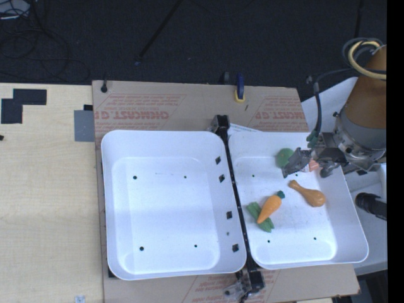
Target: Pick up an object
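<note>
Right now the end effector (307, 163) sits low over the right bin (353, 245), upper right of frame; can't tell its state, too dark and cluttered. Green piece (285, 156) just left of it, something pinkish at the tip, unclear what. Drumstick toy (308, 194) below, carrot (270, 207) further lower left. Left bin (120, 169) beyond. Nothing visibly lifted, so pick prob. not done.

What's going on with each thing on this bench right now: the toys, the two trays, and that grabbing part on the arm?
Orange toy carrot with green top: lying flat in the right bin, over a green piece.
Tan drumstick-shaped toy: lying flat, untouched.
Green toy: lying beside the tool.
Right shallow white bin: holding all the toys.
Left shallow white bin: sitting beside it.
Tool: low over the right bin, grip unclear.
</note>
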`<state>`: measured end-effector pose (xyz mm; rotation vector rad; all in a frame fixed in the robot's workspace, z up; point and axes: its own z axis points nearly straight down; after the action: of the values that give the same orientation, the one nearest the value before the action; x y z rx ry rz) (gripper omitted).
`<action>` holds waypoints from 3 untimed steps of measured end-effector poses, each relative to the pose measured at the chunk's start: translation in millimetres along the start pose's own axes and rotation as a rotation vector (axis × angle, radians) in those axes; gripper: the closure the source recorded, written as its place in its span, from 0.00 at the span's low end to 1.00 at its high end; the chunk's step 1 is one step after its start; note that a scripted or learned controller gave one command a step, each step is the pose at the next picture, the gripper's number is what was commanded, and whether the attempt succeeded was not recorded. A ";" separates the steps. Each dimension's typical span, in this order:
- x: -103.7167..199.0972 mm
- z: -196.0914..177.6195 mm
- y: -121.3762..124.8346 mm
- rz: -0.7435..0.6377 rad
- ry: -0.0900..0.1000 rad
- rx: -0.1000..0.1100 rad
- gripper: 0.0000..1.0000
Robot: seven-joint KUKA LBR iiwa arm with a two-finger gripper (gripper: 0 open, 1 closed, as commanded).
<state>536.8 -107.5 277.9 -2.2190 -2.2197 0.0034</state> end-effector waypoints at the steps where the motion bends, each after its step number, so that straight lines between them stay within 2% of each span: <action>1: 20.9 130.0 -17.3 -0.001 0.003 0.007 0.00; 2: 17.2 114.9 -16.3 0.007 0.001 0.002 1.00; 3: 10.2 -55.8 0.3 -0.001 -0.003 -0.019 1.00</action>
<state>537.3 -97.4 333.7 -2.2286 -2.2322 -0.0142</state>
